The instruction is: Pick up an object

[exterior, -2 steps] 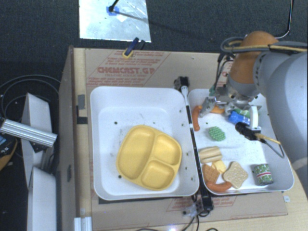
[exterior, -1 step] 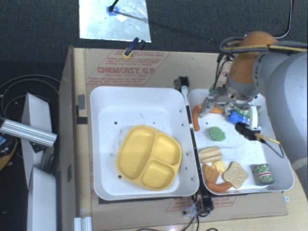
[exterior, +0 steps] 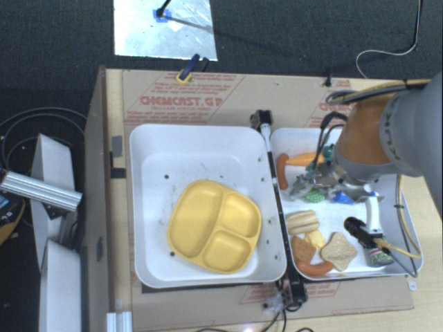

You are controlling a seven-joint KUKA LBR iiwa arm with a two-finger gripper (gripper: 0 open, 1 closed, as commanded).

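Here the gripper (exterior: 309, 184) sits low in the right bin (exterior: 400, 216), near the middle of its left half, under the grey arm (exterior: 408, 126) with its orange band. Whether it is wide or narrow cannot be told, and nothing shows as held.

A green piece (exterior: 315, 195) lies just beside the gripper on its near side, with a blue piece (exterior: 342, 198) next to it. An orange carrot-like piece (exterior: 302, 160) and a red sausage (exterior: 282, 171) lie toward the bin's far left corner, the sausage along the left wall.

Toward the near left corner lie a tan bread roll (exterior: 302, 220), a yellow cheese-like piece (exterior: 316, 238), a toast slice (exterior: 338, 251) and a curved orange sausage (exterior: 313, 268) close to the near edge.

The left bin (exterior: 149, 185) holds a yellow divided plate (exterior: 214, 225), lying toward its near edge.
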